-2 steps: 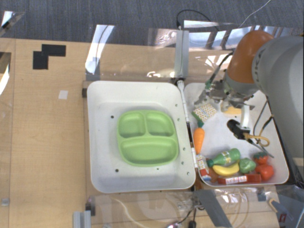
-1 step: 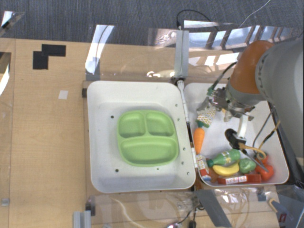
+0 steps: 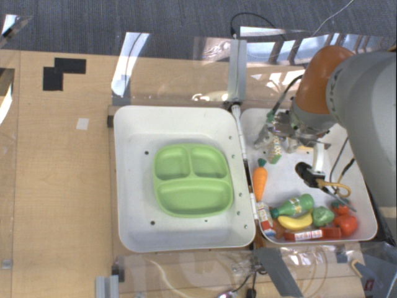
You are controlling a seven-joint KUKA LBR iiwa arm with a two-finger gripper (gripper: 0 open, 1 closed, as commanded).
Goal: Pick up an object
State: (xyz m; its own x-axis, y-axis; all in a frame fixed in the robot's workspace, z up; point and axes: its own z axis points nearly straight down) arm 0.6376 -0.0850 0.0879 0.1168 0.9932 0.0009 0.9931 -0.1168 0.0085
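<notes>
The gripper [image 3: 276,143] is hanging over the right bin [image 3: 366,194] — I cannot tell how its hand is set. The toy carrot [image 3: 260,182] is lying just below. Toys are crowding the corner — it could be grabbing air.

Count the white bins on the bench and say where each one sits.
2. The left bin holds a green divided plate; the right bin, beside it, holds toy food such as a carrot, under the gripper.
</notes>
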